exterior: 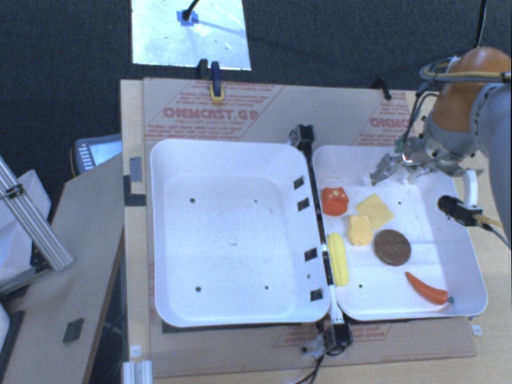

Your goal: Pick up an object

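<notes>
Since any object will do, the red tomato-like piece [334, 201] in the right bin [468, 294] looks the most likely candidate: it seems a small, light, stiff toy, probably smooth plastic, so it may slip unless taken across its widest middle. It lies near the divider between the two bins [308, 206], toward the bin's upper left. Just to the right of the red piece sit two yellow cheese-like wedges [366, 218], flat and thin, hard to pinch from above. Below and to the right of the red piece lies a brown round disc [393, 247], likewise flat. A yellow corn cob [338, 259] rests below the red piece along the divider, and a red chilli pepper [426, 289] lies well apart toward the bin's lower right.

The pincer [390, 169] hovers above and to the right of the red piece, near the bin's upper rim, holding nothing visible; the view is too small and blurred to tell whether it is spread or closed.
</notes>
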### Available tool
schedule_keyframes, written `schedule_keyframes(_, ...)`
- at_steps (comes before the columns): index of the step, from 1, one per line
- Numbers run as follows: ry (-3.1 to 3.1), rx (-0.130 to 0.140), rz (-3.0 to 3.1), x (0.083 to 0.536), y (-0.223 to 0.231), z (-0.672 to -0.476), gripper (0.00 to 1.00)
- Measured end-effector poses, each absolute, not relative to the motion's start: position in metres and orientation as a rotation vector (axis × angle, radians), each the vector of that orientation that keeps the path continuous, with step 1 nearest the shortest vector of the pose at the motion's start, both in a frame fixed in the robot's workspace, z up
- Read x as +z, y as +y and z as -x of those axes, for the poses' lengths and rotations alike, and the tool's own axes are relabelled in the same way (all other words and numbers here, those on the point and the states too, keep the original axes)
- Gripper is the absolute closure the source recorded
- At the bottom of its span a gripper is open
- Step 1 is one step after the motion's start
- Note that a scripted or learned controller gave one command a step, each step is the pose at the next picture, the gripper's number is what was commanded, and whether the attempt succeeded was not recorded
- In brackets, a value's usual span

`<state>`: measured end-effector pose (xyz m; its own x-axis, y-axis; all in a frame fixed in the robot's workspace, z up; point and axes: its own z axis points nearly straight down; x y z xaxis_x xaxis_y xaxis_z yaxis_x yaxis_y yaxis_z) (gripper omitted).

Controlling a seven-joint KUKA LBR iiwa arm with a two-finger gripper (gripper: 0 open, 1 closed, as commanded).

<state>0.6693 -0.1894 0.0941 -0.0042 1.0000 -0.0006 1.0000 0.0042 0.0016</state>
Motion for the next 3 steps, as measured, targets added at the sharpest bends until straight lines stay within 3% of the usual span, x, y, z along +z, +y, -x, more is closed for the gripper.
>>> schedule_keyframes(1, 2.218, 0.011, -2.205, 0.248, -0.184, -0.672, 0.0)
schedule_keyframes(2, 2.225, 0.014, -2.2, 0.381, -0.124, -0.672, 0.0)
schedule_keyframes(3, 2.233, 0.01, -2.203, 0.445, -0.049, -0.671, 0.0)
